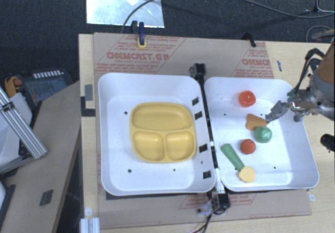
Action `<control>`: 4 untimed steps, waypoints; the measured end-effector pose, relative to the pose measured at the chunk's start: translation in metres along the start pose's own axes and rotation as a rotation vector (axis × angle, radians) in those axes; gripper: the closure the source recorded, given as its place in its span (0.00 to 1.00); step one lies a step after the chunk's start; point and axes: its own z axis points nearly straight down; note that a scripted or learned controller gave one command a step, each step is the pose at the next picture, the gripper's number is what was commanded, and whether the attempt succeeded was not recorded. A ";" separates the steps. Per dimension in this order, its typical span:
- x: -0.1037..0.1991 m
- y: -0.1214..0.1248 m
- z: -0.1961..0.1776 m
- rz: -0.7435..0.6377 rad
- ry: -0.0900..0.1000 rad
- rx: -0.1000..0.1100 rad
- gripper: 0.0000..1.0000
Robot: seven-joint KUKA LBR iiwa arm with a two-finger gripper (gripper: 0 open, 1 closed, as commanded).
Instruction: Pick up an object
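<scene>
Fingers (273,113) hover beside orange piece (255,121) in right bin (309,172).

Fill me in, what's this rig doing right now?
The grey KUKA arm's two-finger gripper reaches in from the right over the right white bin, its tip beside the orange wedge-shaped piece and the round green ball. It holds nothing visibly. Two red round pieces and a green-handled yellow-tipped toy also lie there. The left white bin holds a yellow sectioned tray.
</scene>
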 end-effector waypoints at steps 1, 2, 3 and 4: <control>0.001 0.003 -0.007 -0.004 -0.003 -0.012 0.00; 0.002 0.001 0.035 -0.002 -0.002 -0.010 0.00; 0.002 -0.004 0.097 -0.001 -0.001 -0.008 0.00; 0.003 -0.003 0.127 -0.002 -0.002 -0.011 0.00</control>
